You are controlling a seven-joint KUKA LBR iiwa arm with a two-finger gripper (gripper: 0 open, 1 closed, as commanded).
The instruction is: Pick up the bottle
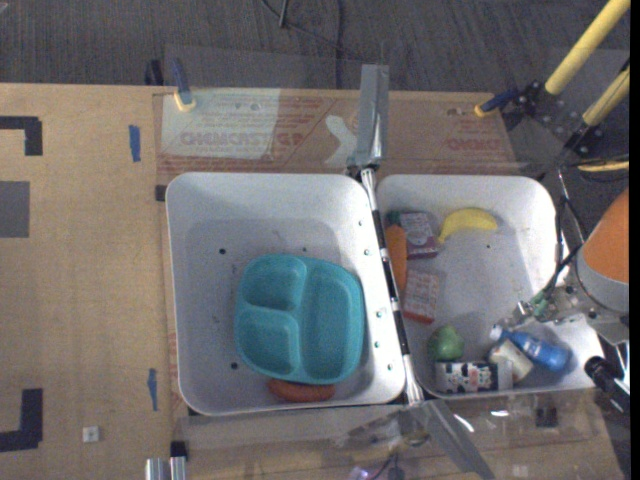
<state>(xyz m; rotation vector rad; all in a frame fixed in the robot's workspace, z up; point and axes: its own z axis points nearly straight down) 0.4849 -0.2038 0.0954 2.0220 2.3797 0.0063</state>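
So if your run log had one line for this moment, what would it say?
task: pick up bottle | bottle: lying in right bin, near front corner | gripper: just above bottle, grip unclear | status: not lifted

The rounded grey arm housing with a broad orange band [612, 250] is showing at the right edge. A thin dark cable [566, 260] is running alongside it toward metallic wrist hardware [562, 308].

view: single fixed camera | position: above bench | facing: down, slanted | covers: left bin [190, 268], right bin [530, 208]
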